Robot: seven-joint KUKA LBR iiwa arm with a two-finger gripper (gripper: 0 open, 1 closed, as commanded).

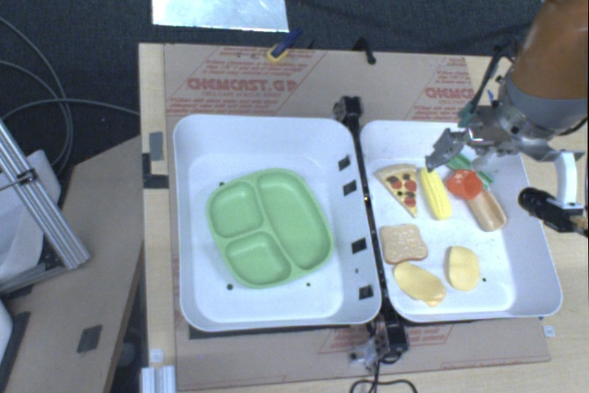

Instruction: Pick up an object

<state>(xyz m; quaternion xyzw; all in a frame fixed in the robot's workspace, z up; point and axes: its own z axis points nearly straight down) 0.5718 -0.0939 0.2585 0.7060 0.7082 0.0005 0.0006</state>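
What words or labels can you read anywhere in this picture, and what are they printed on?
"CHEMCAST GP": red print on the brown board under the two white bins, at its far left part; the last letters are a bit soft.
A second red print on the same board at far right, near the arm, likely the same brand, is partly covered and too blurred to read.
Nothing else carries readable text.

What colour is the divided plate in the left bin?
Light green. The divided plate, with three compartments, shows clearly in the camera view.
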